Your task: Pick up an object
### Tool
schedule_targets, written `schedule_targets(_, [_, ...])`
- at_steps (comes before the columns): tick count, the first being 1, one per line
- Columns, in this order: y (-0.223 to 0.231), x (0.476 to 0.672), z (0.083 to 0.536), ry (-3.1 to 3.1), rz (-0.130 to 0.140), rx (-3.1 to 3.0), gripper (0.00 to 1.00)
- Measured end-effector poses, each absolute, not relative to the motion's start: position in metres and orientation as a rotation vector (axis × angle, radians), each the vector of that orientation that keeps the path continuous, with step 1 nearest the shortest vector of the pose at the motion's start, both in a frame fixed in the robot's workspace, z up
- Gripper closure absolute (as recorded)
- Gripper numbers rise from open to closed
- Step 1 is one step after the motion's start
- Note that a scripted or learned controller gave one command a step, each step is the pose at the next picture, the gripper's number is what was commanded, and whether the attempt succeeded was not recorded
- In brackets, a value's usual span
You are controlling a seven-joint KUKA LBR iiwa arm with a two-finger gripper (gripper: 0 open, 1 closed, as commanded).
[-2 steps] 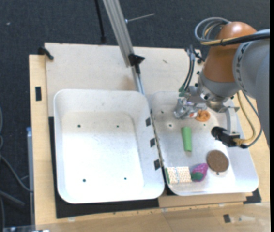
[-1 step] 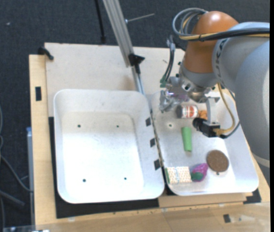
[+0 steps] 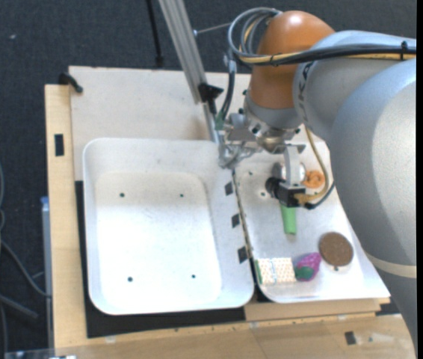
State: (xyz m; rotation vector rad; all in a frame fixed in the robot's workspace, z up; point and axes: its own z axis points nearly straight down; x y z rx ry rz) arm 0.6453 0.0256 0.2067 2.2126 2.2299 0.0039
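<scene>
Candidate objects, all in right bin [image 3: 260,200], lower right of the frame. Green stick [image 3: 290,221]: lies near bin centre, its upper end hidden under robot hardware. Orange object [image 3: 315,179]: small, just right of and above the stick, partly covered, form unclear. Brown disc [image 3: 336,249]: flat, near the bin's right side, close to the arm's edge. Purple-and-green item [image 3: 307,266]: at the lower wall, identity hard to make out. Patterned white block [image 3: 276,271]: just left of it, in the lower left corner. Gripper [image 3: 232,154]: over the upper end of the seam between the bins, apart from every object; spread or pressed together cannot be told. Arm [image 3: 361,126]: covers the bin's upper right. Left bin [image 3: 152,230]: fully visible.
</scene>
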Motion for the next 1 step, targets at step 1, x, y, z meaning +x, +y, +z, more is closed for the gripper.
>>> schedule_targets(1, [0.0763, 0.6598, 0.2067, 2.229, 0.004, 2.213, 1.0])
